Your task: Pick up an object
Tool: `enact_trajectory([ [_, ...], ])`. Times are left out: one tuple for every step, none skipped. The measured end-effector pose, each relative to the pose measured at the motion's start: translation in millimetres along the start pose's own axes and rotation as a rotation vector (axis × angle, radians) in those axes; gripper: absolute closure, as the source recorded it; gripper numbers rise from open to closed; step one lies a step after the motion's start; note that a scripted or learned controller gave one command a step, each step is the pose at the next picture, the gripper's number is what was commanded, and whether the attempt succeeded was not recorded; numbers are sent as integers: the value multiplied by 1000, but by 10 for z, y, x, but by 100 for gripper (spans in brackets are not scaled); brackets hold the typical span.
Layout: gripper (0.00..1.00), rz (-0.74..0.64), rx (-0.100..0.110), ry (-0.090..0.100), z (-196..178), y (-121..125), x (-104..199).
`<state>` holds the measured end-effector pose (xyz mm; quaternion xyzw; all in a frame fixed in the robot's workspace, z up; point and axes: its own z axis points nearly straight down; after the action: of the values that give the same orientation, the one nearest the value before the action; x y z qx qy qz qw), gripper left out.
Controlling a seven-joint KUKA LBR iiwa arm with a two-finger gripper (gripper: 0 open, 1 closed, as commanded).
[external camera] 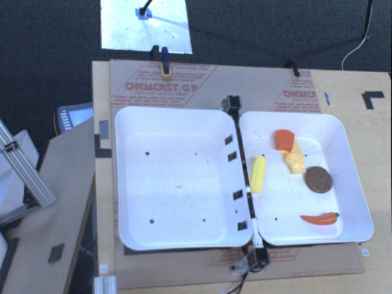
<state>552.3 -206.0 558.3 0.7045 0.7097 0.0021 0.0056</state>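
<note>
1. A white left bin (177, 182) sits on a printed cardboard sheet (202, 84) spread over the tabletop (378, 139), with a yellow clamp (165, 71) at the sheet's far edge.
2. Black clips (232, 157) line the seam where the left bin meets the right bin (346, 158).
3. Just right of the seam, a yellow corn-like piece (258, 173) lies with its long axis running near to far, close to the bin wall.
4. An orange block (283, 140) touches a pale yellow piece (296, 160). A brown disc (318, 179) lies just beside them.
5. Near the front rim, apart from the rest, a red-orange chili (319, 218) lies left to right, its dark stem pointing right.
6. How far the tool is open cannot be told.
</note>
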Motion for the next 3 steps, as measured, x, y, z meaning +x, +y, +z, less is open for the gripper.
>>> enact_trajectory([
  [100, -3, -5, -2, -119, 7, 2],
  [0, -3, -4, -2, -115, 6, 1],
  [100, -6, -9, -5, -236, 12, 2],
])
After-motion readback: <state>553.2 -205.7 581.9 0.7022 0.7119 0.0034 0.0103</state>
